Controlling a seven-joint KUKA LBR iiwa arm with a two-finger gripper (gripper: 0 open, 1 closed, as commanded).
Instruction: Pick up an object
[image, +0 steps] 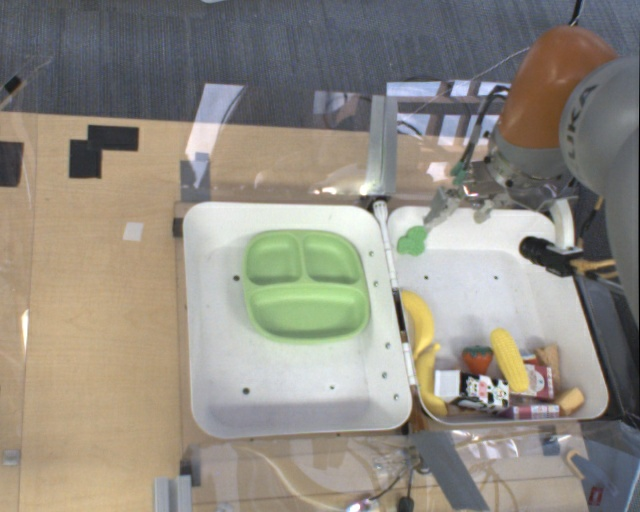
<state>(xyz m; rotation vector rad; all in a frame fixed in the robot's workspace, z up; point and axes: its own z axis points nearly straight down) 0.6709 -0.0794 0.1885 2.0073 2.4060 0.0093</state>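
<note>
My gripper (460, 212) hangs over the back edge of the right bin (500, 270), open, with nothing between its fingers. One finger (437, 208) slants down to the left, and its tip ends just short of a small green object (412, 240) lying in that bin's back left corner. Along the bin's left wall lies a yellow banana (422, 335). At the front are a corn cob (509, 360), a red fruit-like toy (477, 357) and several small boxes (480, 390).
The left bin (215, 330) holds a green divided plate (303, 285). A metal divider (395, 300) separates the two bins. A black part (545, 253) of the arm reaches over the right bin's right edge. Clear panels stand behind the bins.
</note>
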